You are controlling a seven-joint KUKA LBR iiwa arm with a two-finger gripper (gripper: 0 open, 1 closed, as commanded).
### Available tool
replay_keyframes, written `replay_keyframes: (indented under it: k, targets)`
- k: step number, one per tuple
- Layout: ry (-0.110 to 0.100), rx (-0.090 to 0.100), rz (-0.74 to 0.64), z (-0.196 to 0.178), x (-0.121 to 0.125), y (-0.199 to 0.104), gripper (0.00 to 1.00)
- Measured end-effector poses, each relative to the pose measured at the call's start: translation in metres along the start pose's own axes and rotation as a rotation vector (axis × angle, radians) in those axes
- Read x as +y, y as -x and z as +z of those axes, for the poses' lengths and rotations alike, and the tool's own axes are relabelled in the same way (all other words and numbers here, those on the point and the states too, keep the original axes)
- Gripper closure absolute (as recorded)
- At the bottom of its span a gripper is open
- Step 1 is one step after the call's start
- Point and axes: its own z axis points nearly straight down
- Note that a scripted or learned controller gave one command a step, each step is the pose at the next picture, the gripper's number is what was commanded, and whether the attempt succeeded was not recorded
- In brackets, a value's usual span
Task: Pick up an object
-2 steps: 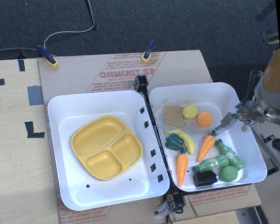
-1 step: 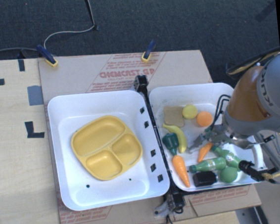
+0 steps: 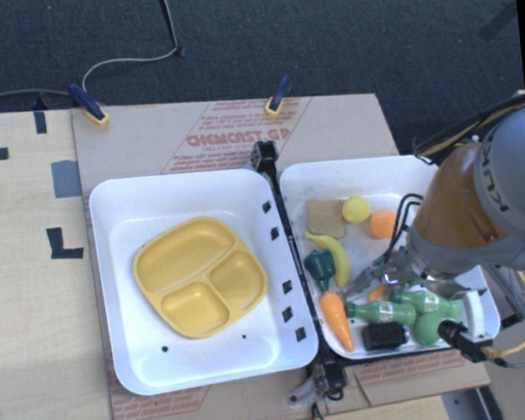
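At the time of observation the arm point(image 3: 472, 206) reached into the right bin point(image 3: 352, 174) from the right, with the gripper point(image 3: 388, 275) low over the clutter in the near half. Whether the hand was wide, narrow or closed on anything could not be told; the wrist hid it.

Nearest candidates were the green bottle point(image 3: 399, 309), lying on its side just beside the gripper, and the carrot point(image 3: 336, 321) further left. A black block point(image 3: 383, 335) lay touching the bottle on the near side. A banana point(image 3: 334, 255), green pepper point(image 3: 320, 265), lemon point(image 3: 356, 209), orange point(image 3: 382, 224) and tan sponge point(image 3: 324, 217) filled the far half.

Judgement: the bottle would roll; a grasp across its body, straight down, was advisable. Room was tight against the near wall and the divider. The left bin point(image 3: 119, 266) held a yellow tray point(image 3: 199, 274), with open floor around it.
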Motion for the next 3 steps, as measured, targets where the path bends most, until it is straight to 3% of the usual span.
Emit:
replay_keyframes:
  k: [1, 2, 3]
  targets:
    - [0.002, -0.002, 0.001, -0.0101, 0.0008, 0.0008, 1.00]
    - [0.002, -0.002, 0.001, -0.0100, 0.0007, 0.0007, 0.00]
    - [0.002, -0.001, 0.001, -0.0194, 0.0014, 0.0003, 1.00]
